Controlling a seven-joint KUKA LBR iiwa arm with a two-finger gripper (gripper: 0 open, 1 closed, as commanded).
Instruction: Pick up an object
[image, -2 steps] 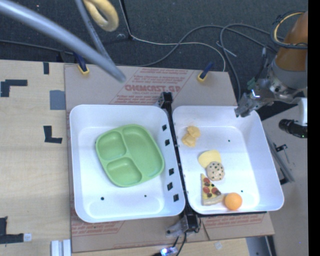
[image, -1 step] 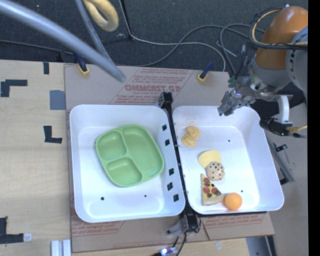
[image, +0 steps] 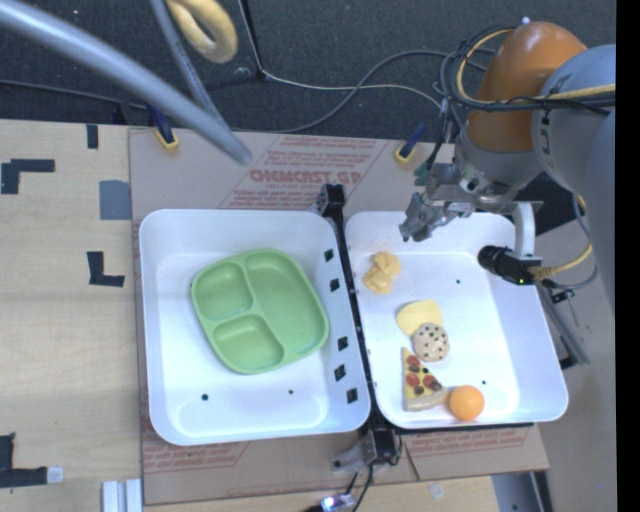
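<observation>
The right bin (image: 520, 330) holds several toy foods: a yellow crinkled piece (image: 381, 271) near its far left corner, a pale yellow slice (image: 417, 315), a spotted cookie (image: 432, 343), a pizza wedge (image: 420, 382) and an orange ball (image: 465, 402). My gripper (image: 420, 222) hangs over the far edge of this bin, up and to the right of the crinkled piece. Nothing shows between its fingers.
The left bin (image: 165, 300) carries a green three-compartment tray (image: 260, 308). A black divider with clips (image: 345, 300) runs between the bins. Cables cross the dark floor behind the bench, and a grey pole (image: 120, 70) slants across the top left.
</observation>
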